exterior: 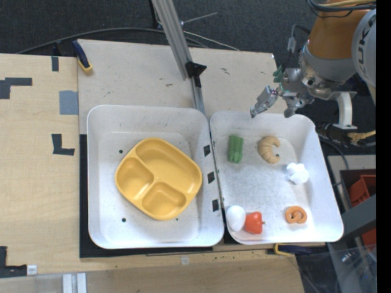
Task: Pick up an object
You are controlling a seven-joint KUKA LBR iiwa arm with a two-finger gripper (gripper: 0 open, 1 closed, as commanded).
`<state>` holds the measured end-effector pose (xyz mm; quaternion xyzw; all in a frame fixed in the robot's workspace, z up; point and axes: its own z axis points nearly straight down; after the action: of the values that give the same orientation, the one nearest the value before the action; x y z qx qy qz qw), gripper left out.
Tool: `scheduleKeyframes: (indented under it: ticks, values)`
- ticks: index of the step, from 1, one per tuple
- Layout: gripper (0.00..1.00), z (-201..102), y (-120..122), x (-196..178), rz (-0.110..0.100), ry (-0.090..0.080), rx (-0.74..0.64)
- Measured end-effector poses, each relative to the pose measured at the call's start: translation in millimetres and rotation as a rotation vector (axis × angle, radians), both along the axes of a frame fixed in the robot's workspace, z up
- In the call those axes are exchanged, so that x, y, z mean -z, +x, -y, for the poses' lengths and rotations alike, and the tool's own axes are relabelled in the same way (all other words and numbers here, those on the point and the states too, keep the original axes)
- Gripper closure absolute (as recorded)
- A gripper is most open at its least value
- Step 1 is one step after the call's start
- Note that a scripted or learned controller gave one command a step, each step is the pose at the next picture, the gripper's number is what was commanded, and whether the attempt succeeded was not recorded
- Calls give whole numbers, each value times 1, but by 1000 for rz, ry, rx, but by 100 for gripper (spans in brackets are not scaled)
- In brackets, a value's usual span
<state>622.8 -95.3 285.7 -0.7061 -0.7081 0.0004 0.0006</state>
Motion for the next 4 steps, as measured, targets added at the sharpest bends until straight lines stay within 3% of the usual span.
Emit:
scheduleKeyframes:
  ticks: [1,3,4]
  values:
    - [0,0,0,0,0,0,0]
    - [0,1,-18,118,-7,-1,2]
    - [0,10,-15,169,-5,-1,2]
